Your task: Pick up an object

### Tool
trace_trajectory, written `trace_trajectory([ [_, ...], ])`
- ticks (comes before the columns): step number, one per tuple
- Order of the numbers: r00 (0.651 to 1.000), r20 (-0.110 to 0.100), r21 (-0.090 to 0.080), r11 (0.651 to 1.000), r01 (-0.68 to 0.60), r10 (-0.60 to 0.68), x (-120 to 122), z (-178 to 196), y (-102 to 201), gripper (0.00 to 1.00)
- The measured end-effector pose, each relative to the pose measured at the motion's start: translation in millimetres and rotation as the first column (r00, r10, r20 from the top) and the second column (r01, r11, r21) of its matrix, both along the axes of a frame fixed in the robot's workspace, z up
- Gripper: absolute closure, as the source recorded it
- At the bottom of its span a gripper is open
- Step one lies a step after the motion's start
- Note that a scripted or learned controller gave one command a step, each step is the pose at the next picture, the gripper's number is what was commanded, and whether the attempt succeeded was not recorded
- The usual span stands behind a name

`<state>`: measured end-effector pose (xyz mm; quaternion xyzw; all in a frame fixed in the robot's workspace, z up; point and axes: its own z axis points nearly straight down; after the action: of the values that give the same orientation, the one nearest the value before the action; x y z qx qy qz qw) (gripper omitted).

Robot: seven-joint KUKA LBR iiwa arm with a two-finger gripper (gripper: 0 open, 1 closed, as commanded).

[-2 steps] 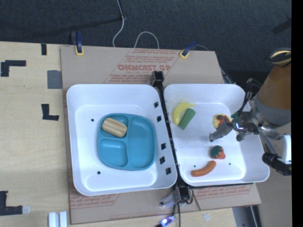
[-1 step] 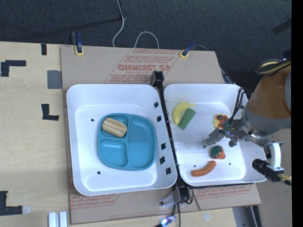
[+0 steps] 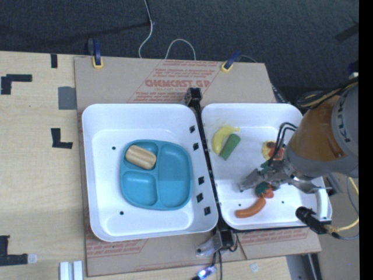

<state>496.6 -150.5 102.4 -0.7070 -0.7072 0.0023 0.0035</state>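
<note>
Hand (image 3: 254, 184) low in right bin (image 3: 233, 111), finger state not discernible, just above orange sausage (image 3: 250, 209). Yellow banana (image 3: 222, 136) and green piece (image 3: 229, 146) near divider. Bread roll (image 3: 141, 156) on blue plate (image 3: 169, 182), left bin (image 3: 99, 156).

Beyond the gripper (image 3: 249, 184), you look at a dark carpeted floor (image 3: 250, 16); well to its left runs a pale wooden bench (image 3: 35, 156) with black marks, cardboard sheet (image 3: 175, 80) lying between.
</note>
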Motion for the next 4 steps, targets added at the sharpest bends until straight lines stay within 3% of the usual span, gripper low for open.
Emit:
trace_trajectory([
  [1,1.0,0.004,0.0,1.0,-0.001,0.001,1.2,13.4,0.3,1.0],
  [4,1.0,0.011,-0.003,1.0,-0.002,0.002,1.7,161.1,-5.9,1.0],
])
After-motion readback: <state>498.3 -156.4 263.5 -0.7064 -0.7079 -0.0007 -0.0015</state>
